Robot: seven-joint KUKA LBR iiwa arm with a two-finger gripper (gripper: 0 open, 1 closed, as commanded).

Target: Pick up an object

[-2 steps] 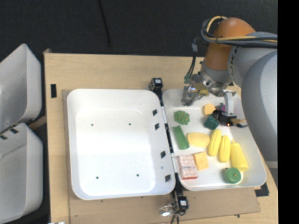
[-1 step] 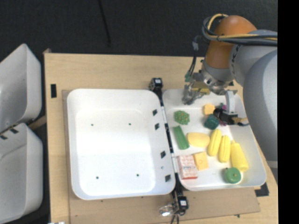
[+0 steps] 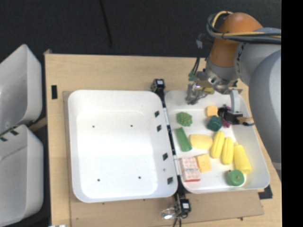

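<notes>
My arm [image 3: 255, 46] reaches in over the far edge of the right bin [image 3: 262, 169], my gripper [image 3: 193, 97] hanging at its far left corner with bare floor beneath, whether my jaws are apart I cannot tell, and the toy broccoli [image 3: 184, 118] lies just nearer.
</notes>
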